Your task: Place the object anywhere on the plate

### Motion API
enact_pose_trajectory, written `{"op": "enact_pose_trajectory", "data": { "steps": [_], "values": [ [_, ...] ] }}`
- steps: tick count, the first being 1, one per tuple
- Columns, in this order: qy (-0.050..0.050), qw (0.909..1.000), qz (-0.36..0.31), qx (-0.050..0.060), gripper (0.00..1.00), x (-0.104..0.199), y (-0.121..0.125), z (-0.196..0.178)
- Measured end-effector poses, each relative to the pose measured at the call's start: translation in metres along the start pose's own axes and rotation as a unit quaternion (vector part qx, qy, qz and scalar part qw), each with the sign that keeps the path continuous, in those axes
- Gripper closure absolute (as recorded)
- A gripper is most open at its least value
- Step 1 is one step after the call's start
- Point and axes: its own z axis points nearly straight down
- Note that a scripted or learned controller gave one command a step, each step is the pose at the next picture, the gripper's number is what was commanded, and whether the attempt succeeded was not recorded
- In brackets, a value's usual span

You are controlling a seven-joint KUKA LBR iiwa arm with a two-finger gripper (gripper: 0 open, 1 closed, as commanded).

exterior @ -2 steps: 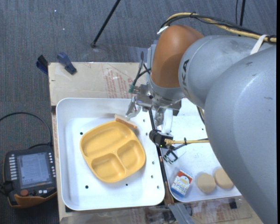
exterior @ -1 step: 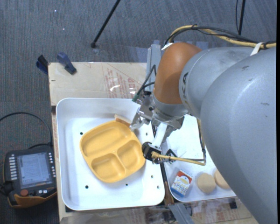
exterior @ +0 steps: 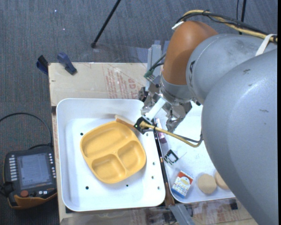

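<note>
Dark grey carpet [exterior: 47, 22] is covering the floor around the bench, and a thin black stand leg [exterior: 108, 17] is slanting across it near the top. A brown board [exterior: 98, 78] is lying as the bench top, with a blue clamp [exterior: 66, 63] gripping its far left corner. A handheld control unit [exterior: 30, 172] with a lit grey screen is sitting on the carpet at lower left, its black cable [exterior: 9, 121] looping away behind it.

A bench [exterior: 96, 81] topped with brown cardboard printed in red bears two shallow white bins side by side, touching along a dark seam: the left bin [exterior: 65, 149] and the right bin [exterior: 196, 125]. A blue clamp [exterior: 67, 63] lies at the bench's far left corner
</note>
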Motion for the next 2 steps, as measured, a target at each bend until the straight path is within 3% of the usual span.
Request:
{"op": "enact_pose_trajectory", "data": {
  "steps": [2],
  "values": [
    [-0.001, 0.9999, 0.013, 0.001, 0.0, 0.001, -0.044, 0.043]
  ]
}}
